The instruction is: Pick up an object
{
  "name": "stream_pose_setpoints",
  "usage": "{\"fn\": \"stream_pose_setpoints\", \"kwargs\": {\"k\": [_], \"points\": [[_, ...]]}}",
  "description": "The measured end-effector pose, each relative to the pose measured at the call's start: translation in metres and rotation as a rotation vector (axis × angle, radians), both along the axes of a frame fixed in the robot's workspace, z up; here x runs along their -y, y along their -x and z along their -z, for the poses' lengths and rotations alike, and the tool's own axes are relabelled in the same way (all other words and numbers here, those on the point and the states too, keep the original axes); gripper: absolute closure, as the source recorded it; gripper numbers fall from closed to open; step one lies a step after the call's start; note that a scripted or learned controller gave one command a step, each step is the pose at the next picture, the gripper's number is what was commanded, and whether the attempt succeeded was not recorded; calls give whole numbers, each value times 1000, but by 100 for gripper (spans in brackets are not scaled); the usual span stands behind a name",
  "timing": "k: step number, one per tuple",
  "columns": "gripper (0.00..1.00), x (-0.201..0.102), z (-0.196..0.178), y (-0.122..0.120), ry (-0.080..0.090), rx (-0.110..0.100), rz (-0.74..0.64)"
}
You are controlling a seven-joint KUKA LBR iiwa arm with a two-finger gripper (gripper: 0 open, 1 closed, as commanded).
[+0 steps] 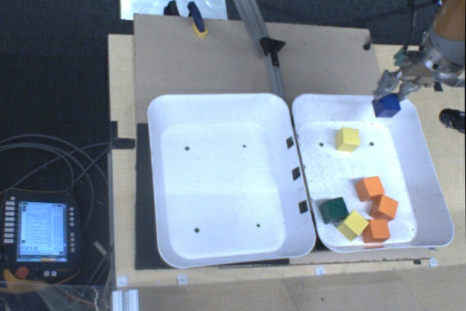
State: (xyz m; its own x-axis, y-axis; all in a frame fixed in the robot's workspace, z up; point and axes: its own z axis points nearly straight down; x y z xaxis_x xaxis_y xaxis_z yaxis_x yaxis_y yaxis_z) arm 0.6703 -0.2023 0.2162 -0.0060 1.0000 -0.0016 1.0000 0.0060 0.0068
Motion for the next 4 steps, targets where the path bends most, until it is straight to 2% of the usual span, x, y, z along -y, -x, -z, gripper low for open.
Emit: {"fn": "stream_pose_setpoints", "kwargs": {"k": [1, 2, 4], "points": [[100, -2, -66, -2, 1, 3, 0], [100, -61, -51, -3, -3, -6, -4], [100, -164, -60, -7, -3, -5, -5]]}}
